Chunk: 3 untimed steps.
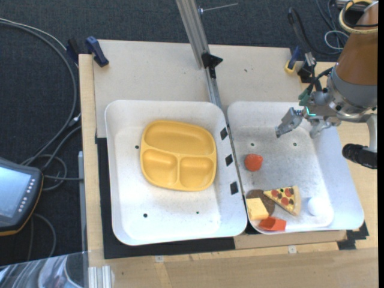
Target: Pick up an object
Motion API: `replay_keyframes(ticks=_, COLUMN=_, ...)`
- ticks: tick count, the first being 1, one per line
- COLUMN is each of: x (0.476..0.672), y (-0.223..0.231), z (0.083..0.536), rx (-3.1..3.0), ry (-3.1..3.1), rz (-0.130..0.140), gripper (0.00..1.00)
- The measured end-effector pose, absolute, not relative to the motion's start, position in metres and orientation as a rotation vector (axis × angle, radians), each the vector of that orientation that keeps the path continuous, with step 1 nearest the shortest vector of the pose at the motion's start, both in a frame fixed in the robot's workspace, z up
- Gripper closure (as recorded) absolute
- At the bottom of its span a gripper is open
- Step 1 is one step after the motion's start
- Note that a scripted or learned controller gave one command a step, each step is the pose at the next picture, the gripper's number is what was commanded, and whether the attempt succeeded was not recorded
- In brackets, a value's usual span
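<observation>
- The gripper (302, 123) hangs over the right bin (324, 161) (far end), jaws spread wide, nothing between them.
- A red ball (253, 162) lies in that bin, apart from the gripper.
- Pizza slice (284, 199) lies nearer than the ball.

A robotics lab: a plywood desk (150, 65) bearing two white bins (123, 221), clamped at its corners, loose cables (42, 41) on dark carpet (36, 101), and a teach pendant (15, 191).
</observation>
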State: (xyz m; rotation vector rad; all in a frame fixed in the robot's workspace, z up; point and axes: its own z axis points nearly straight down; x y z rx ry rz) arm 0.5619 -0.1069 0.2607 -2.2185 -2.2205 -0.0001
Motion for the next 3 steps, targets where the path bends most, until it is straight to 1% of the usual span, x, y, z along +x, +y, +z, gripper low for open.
replay_keyframes(ticks=1, x=0.561, y=-0.098, z=0.201, rx=-2.215, ry=-2.216, rz=0.007, gripper=0.0)
replay_keyframes(ticks=2, x=0.563, y=-0.102, z=0.157, rx=-2.217, ry=-2.216, rz=0.006, gripper=0.0)
replay_keyframes(ticks=3, x=0.57, y=-0.106, z=0.108, rx=-2.216, ry=-2.216, rz=0.006, gripper=0.0)
